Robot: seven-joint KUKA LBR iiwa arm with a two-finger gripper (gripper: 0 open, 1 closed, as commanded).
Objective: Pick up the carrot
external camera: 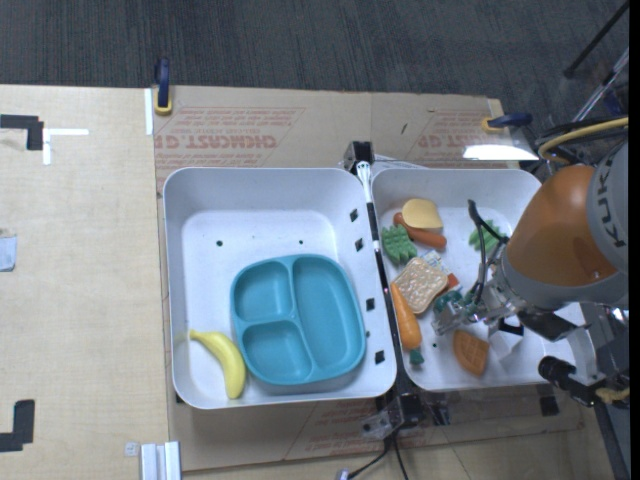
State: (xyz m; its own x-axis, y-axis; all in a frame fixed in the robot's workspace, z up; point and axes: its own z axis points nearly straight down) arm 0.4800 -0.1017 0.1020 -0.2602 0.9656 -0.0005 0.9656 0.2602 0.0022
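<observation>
Since both white bins take up most of the tabletop (80, 298), they come first: the left bin (190, 208) carries a blue divided tray (298, 320) with a yellow banana (227, 360) lying just beside its lower left corner, and the right bin (505, 378) carries a crowd of toy food. Over that right bin hangs the arm (565, 233), its orange band and grey wrist covering much of the bin's right half. Below the band, the end effector (462, 308) sits low among the food, but whether it is wide or narrow I cannot tell, as the metal parts blur together there.

Next in size is a slice of bread (420, 284) near the bin's middle. The carrot (405, 318) lies along the right bin's left wall, its upper end tucked under or against the bread; it is a long orange spindle, slightly tapered, running roughly top to bottom in the camera view. It looks like a moulded toy, so probably light, stiff and smooth enough to slip or roll. A hold across its middle, clear of the bread and the wall, seems safest, though the wall leaves little room on that side. A brown pastry (471, 352) lies to the lower right, and a leafy green piece (399, 245) sits above.
</observation>
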